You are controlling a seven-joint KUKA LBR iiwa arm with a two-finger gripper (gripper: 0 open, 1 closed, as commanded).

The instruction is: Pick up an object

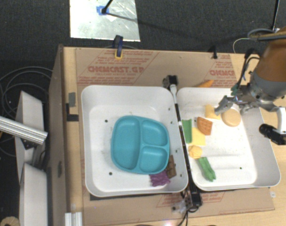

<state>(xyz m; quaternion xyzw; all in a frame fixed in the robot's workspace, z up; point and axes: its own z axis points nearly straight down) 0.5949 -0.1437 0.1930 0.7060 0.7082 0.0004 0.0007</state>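
Observation:
My gripper point(235, 108) hangs over the back of the right bin point(260, 173), its two grey fingers spread open. A tan round piece point(231, 118) lies just below and between the fingertips, with nothing gripped that I can see. To its left are a pale yellow chunk point(209, 111), an orange-brown wedge point(204, 125), a yellow block point(198, 136) and a green strip point(186, 130). Nearer the front lie a small yellow lump point(195, 151) and a green pickle shape point(206, 168).
The left bin point(96, 126) holds a teal divided plate point(140, 145), with a purple piece point(158, 179) and a brown piece point(171, 168) at its front right. An orange carrot shape point(205, 84) lies on the cardboard behind the right bin. A black clamp point(171, 82) sits where the bins meet.

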